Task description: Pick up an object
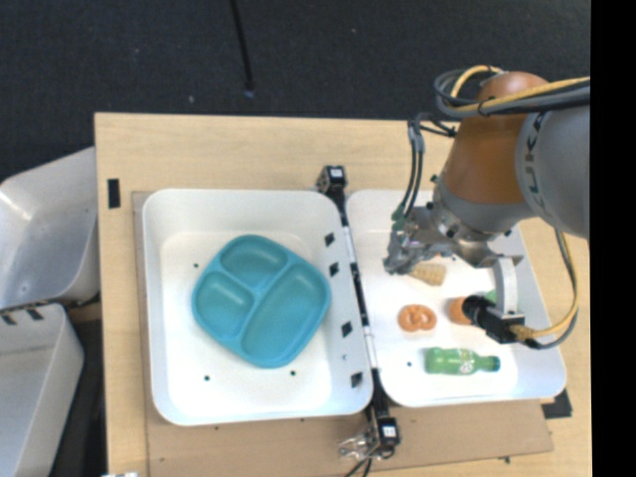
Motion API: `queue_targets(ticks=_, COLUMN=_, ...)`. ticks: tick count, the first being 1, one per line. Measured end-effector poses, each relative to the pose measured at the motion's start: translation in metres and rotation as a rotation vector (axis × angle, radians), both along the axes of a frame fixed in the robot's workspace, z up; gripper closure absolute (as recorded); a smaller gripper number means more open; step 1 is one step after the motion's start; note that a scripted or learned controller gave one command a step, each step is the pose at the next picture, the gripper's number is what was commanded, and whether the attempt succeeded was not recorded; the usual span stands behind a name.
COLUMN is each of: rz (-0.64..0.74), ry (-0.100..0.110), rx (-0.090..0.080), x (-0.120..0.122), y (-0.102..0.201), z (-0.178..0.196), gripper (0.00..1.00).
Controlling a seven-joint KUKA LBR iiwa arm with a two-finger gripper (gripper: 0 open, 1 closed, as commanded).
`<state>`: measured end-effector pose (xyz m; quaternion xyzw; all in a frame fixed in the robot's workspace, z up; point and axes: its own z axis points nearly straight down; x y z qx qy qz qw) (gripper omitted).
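The right bin (537, 366) holds several small objects. A tan bread-like piece (430, 274) lies near its middle. In front of that sit an orange pretzel-shaped piece (417, 317) and a second orange object (458, 311), partly behind a black part of the arm. A green bottle (460, 362) lies on its side near the front wall. My gripper (400, 254) hangs low over the bin's left middle, just left of the tan piece, under the grey and orange wrist. I see nothing held in it.
The left bin (169, 386) holds a blue divided plate (260, 299). A ridge with black clips (350, 296) separates the two bins. Cables loop from the arm over the right bin's right side (556, 316).
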<state>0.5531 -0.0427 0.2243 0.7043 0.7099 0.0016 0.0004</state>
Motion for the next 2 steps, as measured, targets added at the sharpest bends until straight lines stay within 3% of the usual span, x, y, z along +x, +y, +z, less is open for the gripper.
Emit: queue_targets(ticks=2, rz=-0.001, ry=0.003, rx=-0.001, x=-0.021, y=0.109, z=0.009, gripper=1.00)
